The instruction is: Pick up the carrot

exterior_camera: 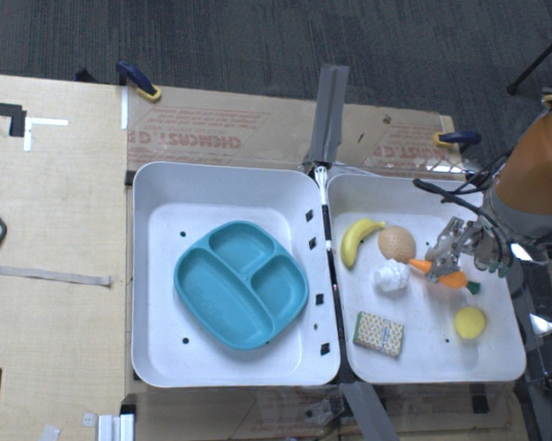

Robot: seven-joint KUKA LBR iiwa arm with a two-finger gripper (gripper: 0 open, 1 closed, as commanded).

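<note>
1. The carrot (438,273) lies in the right bin (500,368), toward its right wall and roughly midway between the far and near edges. It shows as an orange streak running from a point beside the brown egg-shaped object (398,243) to a brighter orange end with a small green tip.

2. The gripper (449,257) hangs directly over the carrot's middle, its metal fingers pointing down and left into the bin. The fingers sit astride or against the carrot, but the view does not settle whether they are closed on it or merely touching it; I cannot tell how wide they stand.

3. Judgement: the tool is placed at the carrot's mid-length, which is the sensible spot for a balanced grasp. The carrot appears to rest on the bin floor, so the lift is not yet done.

4. Neighbours in the right bin: a banana (357,238) near the divider, a white crumpled object (392,277) just beside the carrot's left end, a lemon (470,322) near the right wall, and a patterned sponge-like block (379,334) toward the near edge.

5. Risk, as judged: the white object and the egg-shaped object crowd the carrot's left end and could be nudged.

6. The left bin (156,347) carries a blue divided plate (241,284).
</note>
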